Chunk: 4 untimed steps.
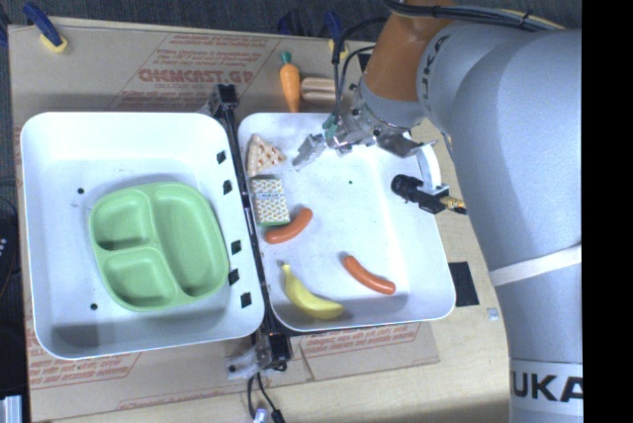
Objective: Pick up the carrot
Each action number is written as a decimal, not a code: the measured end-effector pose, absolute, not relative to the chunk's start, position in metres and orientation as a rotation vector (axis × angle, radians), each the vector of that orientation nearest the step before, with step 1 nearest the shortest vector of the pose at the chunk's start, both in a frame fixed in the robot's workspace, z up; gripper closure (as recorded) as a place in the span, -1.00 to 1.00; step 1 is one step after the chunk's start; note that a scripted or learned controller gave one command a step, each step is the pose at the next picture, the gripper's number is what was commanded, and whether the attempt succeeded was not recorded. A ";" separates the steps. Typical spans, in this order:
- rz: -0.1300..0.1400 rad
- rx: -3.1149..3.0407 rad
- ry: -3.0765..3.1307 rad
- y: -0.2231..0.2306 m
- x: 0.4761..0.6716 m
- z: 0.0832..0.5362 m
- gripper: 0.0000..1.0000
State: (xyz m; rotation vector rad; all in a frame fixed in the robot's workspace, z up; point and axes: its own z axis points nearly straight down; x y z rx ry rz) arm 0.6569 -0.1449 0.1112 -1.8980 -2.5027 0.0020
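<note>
The carrot point(289, 85), orange with a green top, lies on the cardboard just behind the right bin's point(415, 243) far rim, outside the bin. My gripper point(313, 146) hangs over the far left part of the right bin, a short way in front of and to the right of the carrot. It looks open, with nothing between its fingers. Its tips point down-left towards a toy pizza slice point(262, 154).
In the right bin lie a waffle-like block point(269, 201), two sausages point(289, 226) point(369, 275) and a banana point(309, 296). A wooden block point(318, 92) sits right of the carrot. The left bin point(49, 154) holds a green divided plate point(158, 243).
</note>
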 end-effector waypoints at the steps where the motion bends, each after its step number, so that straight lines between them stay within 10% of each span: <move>1: 0.001 -1.791 -2.581 -0.195 0.657 0.141 -1.00; 2: 0.003 -1.912 -2.488 -0.178 0.601 0.091 -1.00; 3: 0.002 -1.460 -2.783 -0.209 0.647 0.190 -1.00; 4: 0.002 -1.208 -2.894 -0.210 0.656 0.091 -1.00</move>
